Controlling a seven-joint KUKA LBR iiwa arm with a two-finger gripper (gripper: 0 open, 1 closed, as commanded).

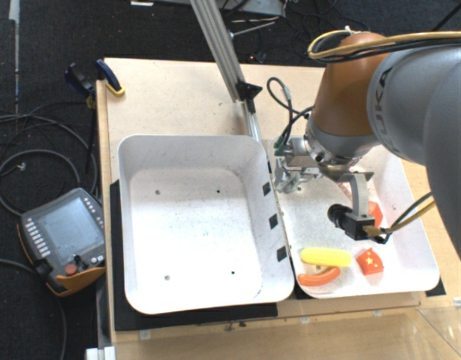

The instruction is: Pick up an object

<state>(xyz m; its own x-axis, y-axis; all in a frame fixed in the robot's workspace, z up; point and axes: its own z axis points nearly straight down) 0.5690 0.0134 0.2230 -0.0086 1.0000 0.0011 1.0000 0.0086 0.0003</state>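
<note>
Claw (292, 177), whether spread or pressed together I cannot tell, hangs mid-approach; it likely must next shift camera-ward onto the yellow banana-shaped plastic toy (326, 257).

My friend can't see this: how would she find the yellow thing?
Find the right-hand white bin, under the grey arm. Near its front edge lies a long yellow piece. It alone is yellow, with a curved orange-red piece just below and a red block to its right.
</note>
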